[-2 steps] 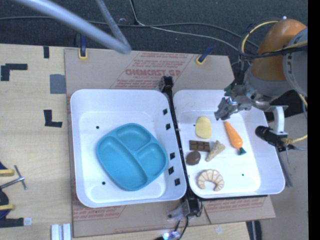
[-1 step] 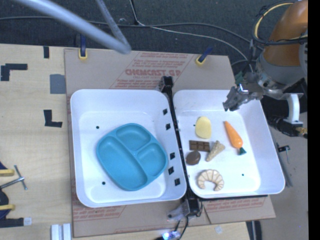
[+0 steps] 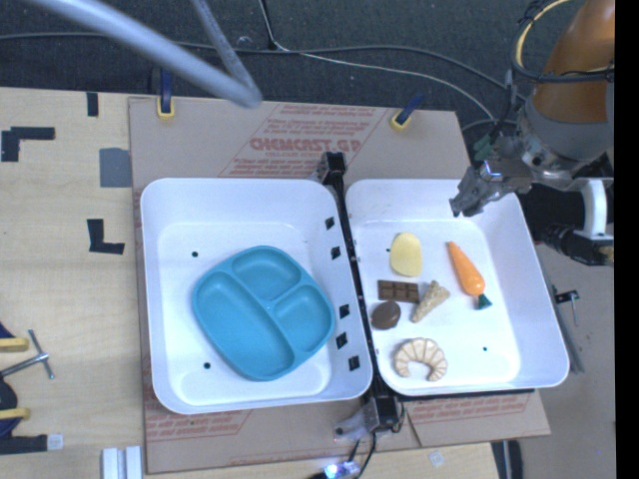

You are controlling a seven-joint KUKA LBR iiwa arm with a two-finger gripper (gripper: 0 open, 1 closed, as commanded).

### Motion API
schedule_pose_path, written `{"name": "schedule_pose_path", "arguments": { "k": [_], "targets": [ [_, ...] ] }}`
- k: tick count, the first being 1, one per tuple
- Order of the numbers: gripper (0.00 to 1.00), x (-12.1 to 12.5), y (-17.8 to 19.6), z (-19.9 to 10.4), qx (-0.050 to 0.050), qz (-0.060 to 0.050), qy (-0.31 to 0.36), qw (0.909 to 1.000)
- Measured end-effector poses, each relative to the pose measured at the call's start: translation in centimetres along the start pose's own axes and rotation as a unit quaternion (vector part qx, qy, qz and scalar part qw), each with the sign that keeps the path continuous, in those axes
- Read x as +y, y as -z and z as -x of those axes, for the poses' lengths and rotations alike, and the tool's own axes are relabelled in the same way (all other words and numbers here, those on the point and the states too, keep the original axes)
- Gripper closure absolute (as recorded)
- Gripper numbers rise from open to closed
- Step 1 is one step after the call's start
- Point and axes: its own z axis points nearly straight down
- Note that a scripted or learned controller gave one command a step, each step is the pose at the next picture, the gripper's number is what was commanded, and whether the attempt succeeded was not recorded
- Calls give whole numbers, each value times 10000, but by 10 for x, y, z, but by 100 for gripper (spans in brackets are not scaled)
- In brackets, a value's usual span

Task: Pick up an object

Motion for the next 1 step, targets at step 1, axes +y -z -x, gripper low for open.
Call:
{"name": "schedule_pose_path", "arguments": {
  "k": [1],
  "targets": [
    [100, 9, -22, -52, 4, -18, 19, 10000]
  ]
}}
